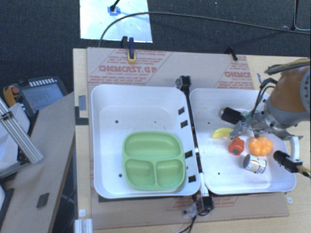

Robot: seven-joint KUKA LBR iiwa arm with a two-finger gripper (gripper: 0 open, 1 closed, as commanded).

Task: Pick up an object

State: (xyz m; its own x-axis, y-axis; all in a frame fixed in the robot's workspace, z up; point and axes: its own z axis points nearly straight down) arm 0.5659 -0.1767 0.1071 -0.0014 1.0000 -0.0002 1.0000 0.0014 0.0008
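The arm reaches into the right bin (214, 181), its gripper (239, 128) hanging just above the red toy (235, 146); whether it is spread or pressed together, I cannot tell. Banana (222, 133) just left of the red toy, orange pumpkin (260, 146) right of it, small can (254, 164) below-right. Green tray (153, 160) in the left bin (104, 130).
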